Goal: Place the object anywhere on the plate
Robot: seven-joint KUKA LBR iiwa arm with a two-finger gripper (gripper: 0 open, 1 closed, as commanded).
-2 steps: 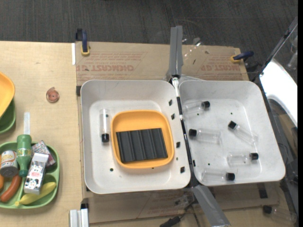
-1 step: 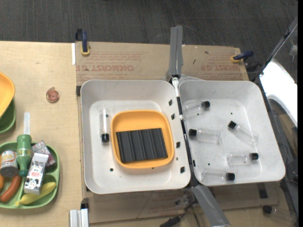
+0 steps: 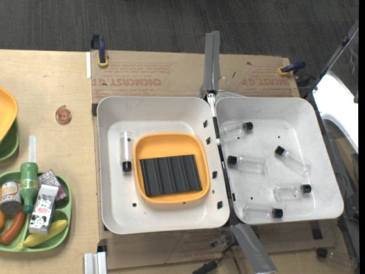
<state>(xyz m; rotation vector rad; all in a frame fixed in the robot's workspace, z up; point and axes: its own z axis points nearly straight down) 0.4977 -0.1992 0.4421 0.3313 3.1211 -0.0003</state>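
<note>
Left bin: orange plate carrying a black ribbed block; one vial lies just beside the plate. Right bin: five clear, black-capped vials, scattered apart. Best pick is probably an isolated vial, gripped across its body, released low over bare plate rim. Arm at right edge; gripper state cannot be told.
</note>
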